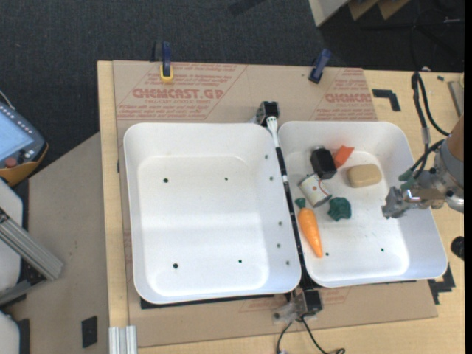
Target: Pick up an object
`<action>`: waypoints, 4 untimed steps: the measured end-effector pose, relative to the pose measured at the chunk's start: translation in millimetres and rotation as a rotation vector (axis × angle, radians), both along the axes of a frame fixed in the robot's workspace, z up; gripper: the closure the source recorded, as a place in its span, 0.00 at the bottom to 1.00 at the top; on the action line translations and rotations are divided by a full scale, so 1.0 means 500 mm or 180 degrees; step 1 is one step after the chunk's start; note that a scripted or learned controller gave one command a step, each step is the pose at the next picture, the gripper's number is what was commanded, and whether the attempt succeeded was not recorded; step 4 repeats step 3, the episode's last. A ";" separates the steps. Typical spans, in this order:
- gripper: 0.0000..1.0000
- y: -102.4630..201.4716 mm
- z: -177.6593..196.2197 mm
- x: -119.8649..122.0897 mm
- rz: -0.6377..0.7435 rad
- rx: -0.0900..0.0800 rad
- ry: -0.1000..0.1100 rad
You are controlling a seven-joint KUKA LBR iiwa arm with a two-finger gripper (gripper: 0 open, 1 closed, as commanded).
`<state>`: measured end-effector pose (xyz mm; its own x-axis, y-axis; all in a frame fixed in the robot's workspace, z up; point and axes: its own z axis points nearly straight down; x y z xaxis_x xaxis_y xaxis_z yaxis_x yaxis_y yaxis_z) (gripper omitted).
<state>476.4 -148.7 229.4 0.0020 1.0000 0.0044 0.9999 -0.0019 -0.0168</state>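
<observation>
front: we see the carrot in the right bin, near the divider; beside it a green lump, tan block, black piece | claw: over the bin's right side, apart from all; we cannot tell its state | left bin on desk

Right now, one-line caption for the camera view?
Gripper poised over right bin holding carrot, tan block, green toy.

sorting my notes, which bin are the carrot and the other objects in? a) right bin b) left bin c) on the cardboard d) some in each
a, the carrot lies in the right bin with the tan block and green piece.
</observation>
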 end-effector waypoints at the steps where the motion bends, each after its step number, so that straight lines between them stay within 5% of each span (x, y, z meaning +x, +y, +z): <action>1: 1.00 0.107 0.290 0.009 0.0031 -0.0017 -0.0107; 2: 1.00 0.245 0.077 0.004 0.0028 -0.0003 -0.0019; 3: 1.00 0.372 0.264 0.008 0.0034 -0.0004 -0.0089; 4: 1.00 0.372 0.264 0.008 0.0034 -0.0004 -0.0089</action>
